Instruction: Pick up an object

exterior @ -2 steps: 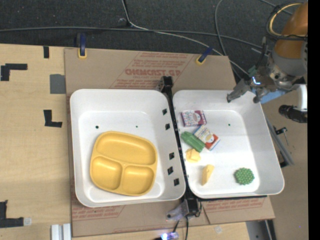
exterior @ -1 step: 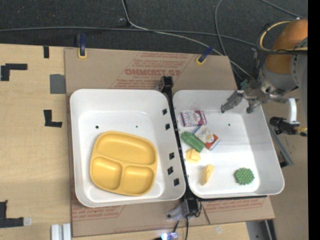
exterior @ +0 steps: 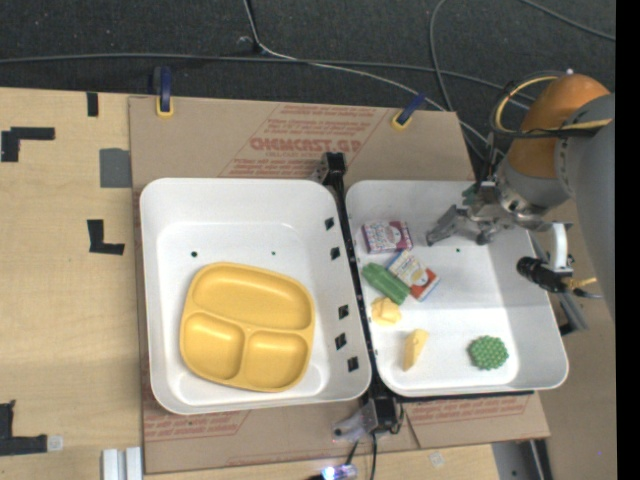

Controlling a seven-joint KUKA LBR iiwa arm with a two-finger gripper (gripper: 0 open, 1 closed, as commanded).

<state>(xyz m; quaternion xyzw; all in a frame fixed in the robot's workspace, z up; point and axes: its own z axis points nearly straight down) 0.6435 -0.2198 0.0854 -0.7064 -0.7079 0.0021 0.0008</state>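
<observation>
The gripper (exterior: 445,230) hangs over the right bin (exterior: 525,353) with its two fingers spread and nothing between them. Nearest, just to its left, lie a pink-and-white packet (exterior: 386,236), a small red-and-white carton (exterior: 414,274) and a smooth green cylinder (exterior: 385,282); farther down sit two pale yellow chunks (exterior: 386,312) and a bumpy green ball (exterior: 488,352). All look light; the ball's knobbly, probably soft surface should grip best across its middle, while the flat packet may slip.
</observation>
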